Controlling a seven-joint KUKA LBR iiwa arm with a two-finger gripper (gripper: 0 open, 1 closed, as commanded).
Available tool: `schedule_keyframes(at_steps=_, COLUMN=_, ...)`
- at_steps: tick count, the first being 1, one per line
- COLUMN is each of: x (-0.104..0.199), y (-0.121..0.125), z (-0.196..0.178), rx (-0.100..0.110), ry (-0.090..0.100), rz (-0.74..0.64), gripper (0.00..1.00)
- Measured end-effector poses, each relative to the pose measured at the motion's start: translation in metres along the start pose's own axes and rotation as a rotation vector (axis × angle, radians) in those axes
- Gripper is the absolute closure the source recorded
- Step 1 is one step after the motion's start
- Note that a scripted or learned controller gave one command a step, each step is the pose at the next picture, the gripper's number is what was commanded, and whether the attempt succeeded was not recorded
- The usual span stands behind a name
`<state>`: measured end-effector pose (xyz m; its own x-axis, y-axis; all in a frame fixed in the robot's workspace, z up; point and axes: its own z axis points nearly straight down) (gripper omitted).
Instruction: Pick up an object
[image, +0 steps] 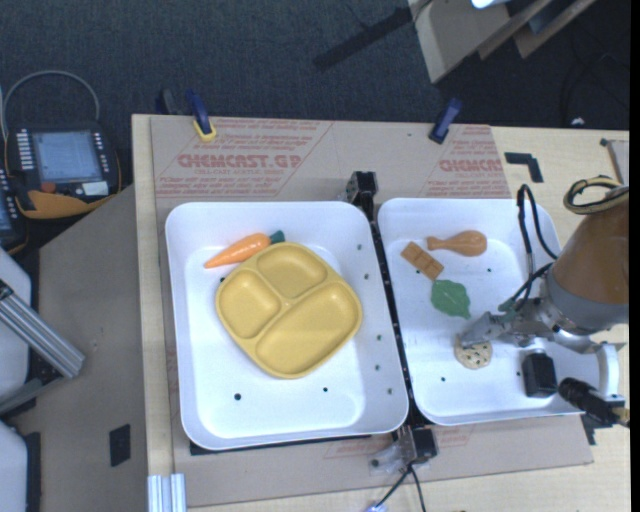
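In the right bin (440, 400) lie a tan drumstick (458, 242), a brown waffle piece (422, 261), a green leaf (451, 298) and a speckled cookie (473, 352). My gripper (486, 329) reaches in from the right, low over the bin floor. It sits just above and to the right of the cookie and below the green leaf. Nothing can be seen held in it.
The left bin (200, 380) holds a yellow divided plate (288, 308) and an orange carrot (236, 251) by the plate's upper left edge. The arm's grey and orange body (595, 270) covers the right bin's right side. A black cable (527, 215) loops over that bin's far wall.
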<state>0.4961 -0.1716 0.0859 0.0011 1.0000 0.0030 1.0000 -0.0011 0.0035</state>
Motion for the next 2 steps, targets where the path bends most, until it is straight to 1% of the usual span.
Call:
schedule_keyframes(at_steps=1, x=0.001, y=0.002, z=-0.013, rx=-0.007, ry=-0.002, rz=-0.002, gripper=1.0)
schedule_keyframes(at_steps=2, x=0.001, y=0.013, z=-0.071, rx=-0.004, ry=-0.007, rz=-0.003, gripper=1.0)
